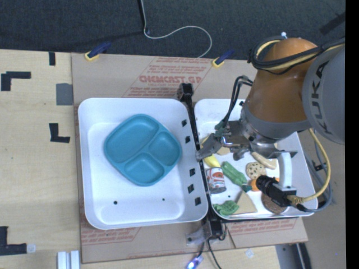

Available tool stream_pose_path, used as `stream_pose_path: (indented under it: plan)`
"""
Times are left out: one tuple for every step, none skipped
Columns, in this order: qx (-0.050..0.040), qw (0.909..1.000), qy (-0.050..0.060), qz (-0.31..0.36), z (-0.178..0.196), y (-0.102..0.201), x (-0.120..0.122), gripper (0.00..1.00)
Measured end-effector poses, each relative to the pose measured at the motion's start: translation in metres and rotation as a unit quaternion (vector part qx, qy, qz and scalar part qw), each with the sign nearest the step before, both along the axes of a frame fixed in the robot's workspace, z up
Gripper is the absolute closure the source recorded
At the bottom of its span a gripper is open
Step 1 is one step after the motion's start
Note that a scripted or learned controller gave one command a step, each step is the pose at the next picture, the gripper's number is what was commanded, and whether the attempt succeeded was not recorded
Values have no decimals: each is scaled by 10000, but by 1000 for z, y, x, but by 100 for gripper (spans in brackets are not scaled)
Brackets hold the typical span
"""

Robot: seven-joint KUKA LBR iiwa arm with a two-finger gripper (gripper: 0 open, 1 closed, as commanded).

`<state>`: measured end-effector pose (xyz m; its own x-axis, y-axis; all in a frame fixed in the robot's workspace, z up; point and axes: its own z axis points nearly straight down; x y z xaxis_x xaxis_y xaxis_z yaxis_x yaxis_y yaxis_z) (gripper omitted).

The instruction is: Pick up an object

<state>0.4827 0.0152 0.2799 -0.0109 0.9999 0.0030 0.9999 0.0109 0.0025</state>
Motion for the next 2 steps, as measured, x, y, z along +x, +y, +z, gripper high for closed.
stream_pose_path:
  plan:
    - [-5, 10000, -53, -28, 128, 12, 2, 0]
    - [-25, 10000, 21, -42, 130, 11, 1, 100]
